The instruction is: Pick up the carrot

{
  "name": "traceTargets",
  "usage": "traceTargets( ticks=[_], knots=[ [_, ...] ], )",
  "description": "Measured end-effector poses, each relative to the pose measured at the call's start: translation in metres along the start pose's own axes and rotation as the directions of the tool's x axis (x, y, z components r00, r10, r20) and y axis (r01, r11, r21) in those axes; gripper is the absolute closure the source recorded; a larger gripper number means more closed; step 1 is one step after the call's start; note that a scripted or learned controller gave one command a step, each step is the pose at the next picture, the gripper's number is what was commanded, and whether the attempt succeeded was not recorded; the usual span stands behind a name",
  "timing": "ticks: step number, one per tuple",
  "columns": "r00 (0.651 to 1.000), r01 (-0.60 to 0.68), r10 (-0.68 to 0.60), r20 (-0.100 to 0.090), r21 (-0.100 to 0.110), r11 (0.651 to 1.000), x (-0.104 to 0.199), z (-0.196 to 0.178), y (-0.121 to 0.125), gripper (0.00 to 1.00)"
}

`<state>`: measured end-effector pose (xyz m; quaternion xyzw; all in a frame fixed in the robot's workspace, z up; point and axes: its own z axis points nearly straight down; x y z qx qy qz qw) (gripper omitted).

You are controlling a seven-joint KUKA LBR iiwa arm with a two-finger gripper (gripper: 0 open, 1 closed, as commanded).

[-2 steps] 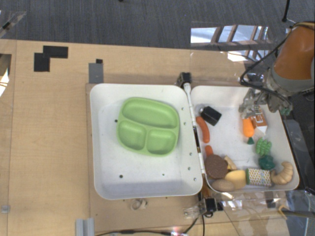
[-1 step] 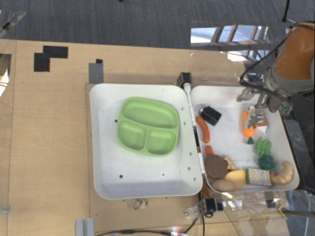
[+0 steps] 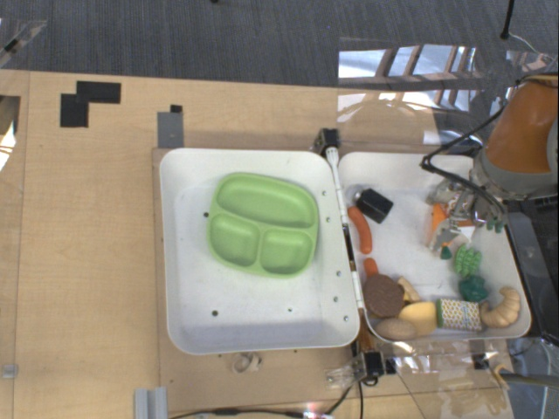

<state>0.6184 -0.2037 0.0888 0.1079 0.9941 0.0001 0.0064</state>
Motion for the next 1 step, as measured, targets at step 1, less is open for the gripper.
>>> traceTargets(
  ticks=[1],
  knots=[
    [1.000, 0.008, -0.008, 0.010, -0.006, 1.000, -0.0035, -0.0133, 0.0056, 1.00]
  ],
)
